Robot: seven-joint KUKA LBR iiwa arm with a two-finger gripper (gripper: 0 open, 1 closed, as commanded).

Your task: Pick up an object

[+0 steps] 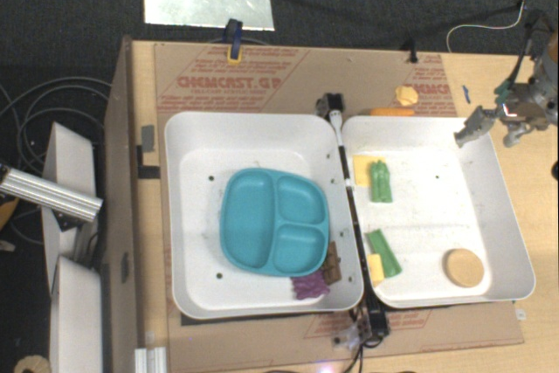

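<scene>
My gripper (491,130) hangs over the far right rim of the right bin (437,157), at the view's right edge. Its fingers (470,128) stand apart, open, with nothing between them. Inside that bin lie a green and yellow piece (378,180) near the left wall, a second green and yellow piece (382,254) lower down, and a tan round disc (464,267) in the near right corner. All three lie well away from the gripper.
The left bin (196,188) holds a teal divided plate (275,221), a purple object (307,285) and a brown piece (333,265) at its near edge. A yellow lump (406,94) and an orange stick (391,111) lie on the cardboard behind the right bin.
</scene>
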